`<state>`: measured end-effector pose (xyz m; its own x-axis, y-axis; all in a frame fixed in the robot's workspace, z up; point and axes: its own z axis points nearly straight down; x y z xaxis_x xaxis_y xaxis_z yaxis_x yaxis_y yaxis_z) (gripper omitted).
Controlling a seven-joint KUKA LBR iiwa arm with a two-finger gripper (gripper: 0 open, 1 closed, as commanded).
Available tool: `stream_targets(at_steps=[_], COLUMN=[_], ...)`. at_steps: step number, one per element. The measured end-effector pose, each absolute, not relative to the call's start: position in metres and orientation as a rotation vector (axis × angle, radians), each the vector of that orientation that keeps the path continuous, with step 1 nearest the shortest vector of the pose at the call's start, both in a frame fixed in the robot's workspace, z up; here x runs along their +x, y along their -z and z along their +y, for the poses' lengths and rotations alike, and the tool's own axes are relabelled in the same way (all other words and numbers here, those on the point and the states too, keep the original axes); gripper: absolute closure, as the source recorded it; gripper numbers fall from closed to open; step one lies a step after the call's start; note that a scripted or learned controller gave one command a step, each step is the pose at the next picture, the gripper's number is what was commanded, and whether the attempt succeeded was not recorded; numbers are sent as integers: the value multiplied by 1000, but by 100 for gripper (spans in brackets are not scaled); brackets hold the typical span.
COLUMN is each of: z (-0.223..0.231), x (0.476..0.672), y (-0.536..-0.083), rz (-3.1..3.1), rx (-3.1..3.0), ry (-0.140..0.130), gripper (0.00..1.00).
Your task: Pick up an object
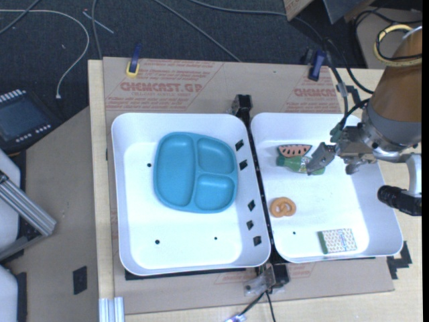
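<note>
Gripper (317, 161) down in the right bin (375, 243), at the right end of the watermelon slice (293, 155); open or closed cannot be told. Slice near the bin's far left corner, long axis across the bin, extending left from the gripper. Pretzel (282, 207) nearer the camera, apart.
</note>
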<state>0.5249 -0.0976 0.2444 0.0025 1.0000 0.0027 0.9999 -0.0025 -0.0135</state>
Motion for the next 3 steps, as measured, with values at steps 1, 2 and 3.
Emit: stream_targets(at_steps=[1, 2, 3], z=[-97, -88, -91], x=[527, 531, 524], y=[-250, -194, -133], rz=[-2220, -2216, -2214], rx=[-2220, -2216, -2217], ry=[0, -6, -7], gripper=[0, 0, 0])
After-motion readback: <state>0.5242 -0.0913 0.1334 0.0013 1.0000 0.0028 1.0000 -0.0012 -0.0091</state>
